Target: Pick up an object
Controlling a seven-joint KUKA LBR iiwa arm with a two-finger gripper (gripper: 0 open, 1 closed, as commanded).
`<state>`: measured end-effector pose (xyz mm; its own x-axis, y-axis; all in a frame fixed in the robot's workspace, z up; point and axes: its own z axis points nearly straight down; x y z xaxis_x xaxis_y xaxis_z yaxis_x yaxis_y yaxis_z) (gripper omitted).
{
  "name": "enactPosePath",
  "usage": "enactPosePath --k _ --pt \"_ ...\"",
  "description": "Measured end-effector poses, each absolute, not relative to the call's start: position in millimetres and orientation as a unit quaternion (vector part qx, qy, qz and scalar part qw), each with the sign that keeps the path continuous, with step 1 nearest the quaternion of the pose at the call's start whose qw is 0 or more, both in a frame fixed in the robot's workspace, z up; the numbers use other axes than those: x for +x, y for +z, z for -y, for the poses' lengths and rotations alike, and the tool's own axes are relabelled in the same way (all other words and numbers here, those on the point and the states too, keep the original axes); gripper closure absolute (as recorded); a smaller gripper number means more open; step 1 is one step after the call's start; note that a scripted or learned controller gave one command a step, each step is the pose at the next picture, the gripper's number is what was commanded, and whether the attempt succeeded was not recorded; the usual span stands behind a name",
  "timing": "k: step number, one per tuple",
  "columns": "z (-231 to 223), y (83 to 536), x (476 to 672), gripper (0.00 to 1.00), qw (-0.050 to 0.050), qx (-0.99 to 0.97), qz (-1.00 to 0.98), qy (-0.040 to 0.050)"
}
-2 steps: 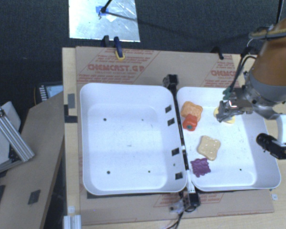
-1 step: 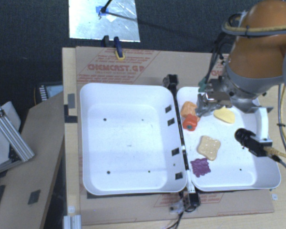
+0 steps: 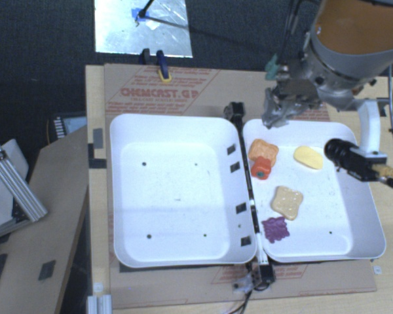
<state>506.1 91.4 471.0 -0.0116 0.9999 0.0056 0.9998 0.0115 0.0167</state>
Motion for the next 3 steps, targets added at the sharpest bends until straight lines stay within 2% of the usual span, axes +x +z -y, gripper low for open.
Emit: enactPosePath --k 1,2,3 --pt "-179.2 462.9 511.9 1.0 0.0 0.702 -0.712 0.0018" --pt "-238.3 380.1 500.5 1.0 -0.002 0.703 -0.711 -0.0026" --pt "-207.7 419.3 561.3 1.0 0.002 0.708 -0.706 0.0029"
